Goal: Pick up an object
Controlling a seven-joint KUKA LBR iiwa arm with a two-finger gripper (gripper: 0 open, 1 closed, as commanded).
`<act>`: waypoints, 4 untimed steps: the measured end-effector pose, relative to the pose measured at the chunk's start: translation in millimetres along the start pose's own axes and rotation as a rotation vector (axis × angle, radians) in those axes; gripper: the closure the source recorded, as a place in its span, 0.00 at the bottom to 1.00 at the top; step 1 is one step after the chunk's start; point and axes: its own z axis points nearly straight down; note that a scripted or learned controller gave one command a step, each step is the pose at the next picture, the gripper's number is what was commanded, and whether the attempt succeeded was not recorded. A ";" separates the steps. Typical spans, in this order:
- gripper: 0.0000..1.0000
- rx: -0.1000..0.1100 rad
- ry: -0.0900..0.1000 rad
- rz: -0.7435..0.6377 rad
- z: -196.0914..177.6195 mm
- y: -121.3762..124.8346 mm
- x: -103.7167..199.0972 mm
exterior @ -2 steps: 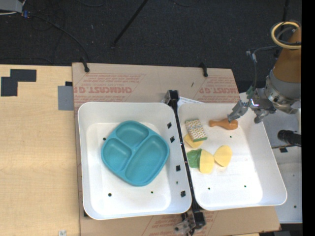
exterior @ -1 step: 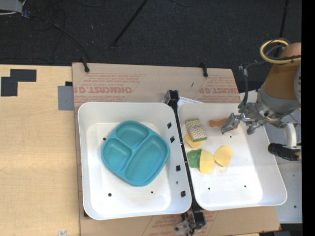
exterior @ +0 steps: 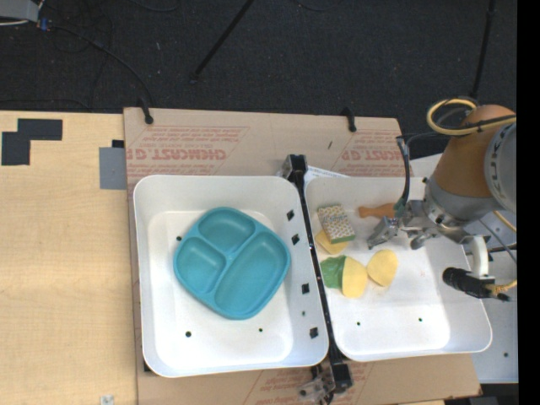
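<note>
the tool [exterior: 386, 236] hangs low over the right bin [exterior: 422, 332], fingers spread apart and holding nothing, just above a yellow piece [exterior: 382, 268]. a sponge [exterior: 335, 223] lies nearby; a teal divided plate [exterior: 232, 261] fills the left bin [exterior: 156, 310].

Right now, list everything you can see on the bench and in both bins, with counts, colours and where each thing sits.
Shallow white bins: two, white, side by side on the bench.
Teal divided plastic plate: one, teal, in the left bin.
Speckled sponge block: one, yellow and grey, right bin, near the divider.
Yellow rounded pieces: about three, yellow, middle of the right bin.
Green piece: one, green, beside the yellow ones.
Orange-handled tool: one, right bin, far side.
Gripper: one, grey metal, over the right bin.
</note>
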 end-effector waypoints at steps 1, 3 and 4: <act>1.00 -0.003 -0.001 0.001 -13.4 1.0 -1.0; 1.00 -0.011 -0.004 -0.002 -126.2 -2.6 -3.8; 1.00 -0.006 -0.002 -0.002 -127.3 -2.7 -4.1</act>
